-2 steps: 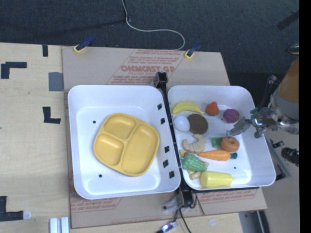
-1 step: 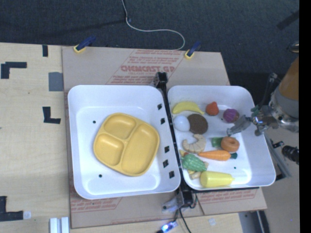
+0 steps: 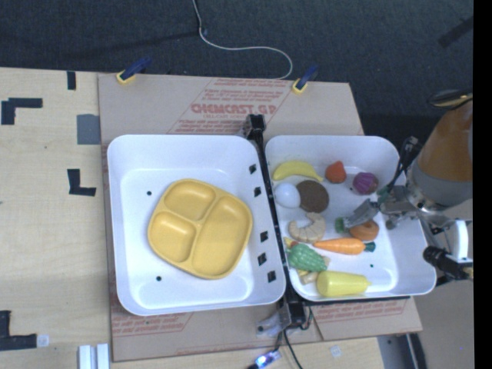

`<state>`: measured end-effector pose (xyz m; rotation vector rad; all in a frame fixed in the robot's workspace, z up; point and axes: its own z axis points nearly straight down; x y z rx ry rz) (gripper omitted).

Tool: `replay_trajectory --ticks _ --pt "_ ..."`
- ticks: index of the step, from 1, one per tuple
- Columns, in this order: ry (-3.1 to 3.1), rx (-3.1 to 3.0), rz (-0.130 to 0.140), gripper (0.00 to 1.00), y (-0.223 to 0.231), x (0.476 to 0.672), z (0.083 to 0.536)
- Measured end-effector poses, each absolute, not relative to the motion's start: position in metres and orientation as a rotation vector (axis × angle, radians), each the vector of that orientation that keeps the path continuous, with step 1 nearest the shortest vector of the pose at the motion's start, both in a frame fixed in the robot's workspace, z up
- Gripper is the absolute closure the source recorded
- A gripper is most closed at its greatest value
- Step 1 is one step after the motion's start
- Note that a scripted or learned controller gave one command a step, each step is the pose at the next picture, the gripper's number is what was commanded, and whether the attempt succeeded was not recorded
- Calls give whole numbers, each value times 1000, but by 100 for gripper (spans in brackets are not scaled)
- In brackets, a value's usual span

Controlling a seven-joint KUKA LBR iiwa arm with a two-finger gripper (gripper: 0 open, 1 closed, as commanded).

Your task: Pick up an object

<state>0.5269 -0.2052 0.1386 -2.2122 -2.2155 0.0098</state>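
Crowding end effector [image 3: 360, 215]: carrot [image 3: 339, 246] (orange), banana [image 3: 296, 169], egg [image 3: 287, 195]

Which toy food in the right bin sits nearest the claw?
The orange round piece just under the claw, above the carrot; the others lie farther left.

The arm [image 3: 444, 160] is a thick rounded body, orange across its broad upper part, with a grey section beneath near the wrist. Below that grey section sit white and pale grey housings, one a small white block near the lower edge with a black rounded fitting beside it. A thin dark cable or rod runs along the arm's left side, topped by a small grey piece. The hand [image 3: 360, 218] is dull grey metal, slim and angular, jutting leftward from a boxier grey mount.
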Motion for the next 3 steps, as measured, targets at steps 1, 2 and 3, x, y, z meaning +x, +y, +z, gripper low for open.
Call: replay_trajectory --ticks 1,2,3 --pt "-2220 -2216 7 0 -204 526 83" --pt "-2217 -2213 8 100 -204 526 93" --pt "-2222 -2218 2 100 -205 531 134"
